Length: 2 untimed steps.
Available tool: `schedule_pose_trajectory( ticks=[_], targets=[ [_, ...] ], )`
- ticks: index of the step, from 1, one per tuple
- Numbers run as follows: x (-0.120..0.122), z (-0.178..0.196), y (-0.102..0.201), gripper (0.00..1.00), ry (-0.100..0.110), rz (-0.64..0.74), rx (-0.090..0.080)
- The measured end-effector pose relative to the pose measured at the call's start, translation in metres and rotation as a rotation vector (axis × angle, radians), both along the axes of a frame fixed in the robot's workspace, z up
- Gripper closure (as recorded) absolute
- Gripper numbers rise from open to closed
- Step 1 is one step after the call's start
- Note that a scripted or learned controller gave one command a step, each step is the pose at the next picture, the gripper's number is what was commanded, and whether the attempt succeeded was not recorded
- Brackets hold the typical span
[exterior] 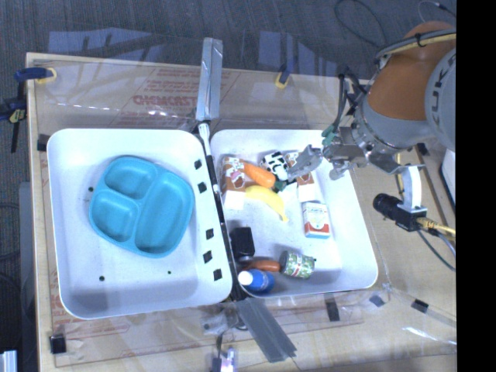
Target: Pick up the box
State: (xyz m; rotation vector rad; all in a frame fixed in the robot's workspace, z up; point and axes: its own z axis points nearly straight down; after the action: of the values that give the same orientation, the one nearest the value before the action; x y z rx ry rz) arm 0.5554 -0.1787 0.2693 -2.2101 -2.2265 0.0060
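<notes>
— Where is the box right now?

— The box (315,218) lies flat in the right bin (353,242), toward its right side, a small red and white carton. It sits apart from the other things there.

— And your claw?

— My claw (304,163) hangs over the upper part of that bin, above and a little left of the box, close to a black and white item (273,161). I cannot tell how it stands, and nothing shows gripped in it.

— What else is in that bin?

— A carrot (259,175) and a banana (266,200) just left of my claw, a black block (242,241) lower down, a green can (297,265) on its side and a blue-capped bottle (256,280) near the bottom edge.

— The other bin?

— The left bin (70,270) holds a blue divided tray (141,204), well apart from the box.
</notes>
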Motion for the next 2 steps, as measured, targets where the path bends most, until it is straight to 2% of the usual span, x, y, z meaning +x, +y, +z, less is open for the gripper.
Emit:
schedule_pose_trajectory(
  ticks=[1,2],
  targets=[
    [-0.044,-0.095,-0.032,0.0,0.001,-0.194,0.0],
    [-0.025,-0.179,-0.023,0.0,-0.001,-0.244,-0.001]
  ],
)
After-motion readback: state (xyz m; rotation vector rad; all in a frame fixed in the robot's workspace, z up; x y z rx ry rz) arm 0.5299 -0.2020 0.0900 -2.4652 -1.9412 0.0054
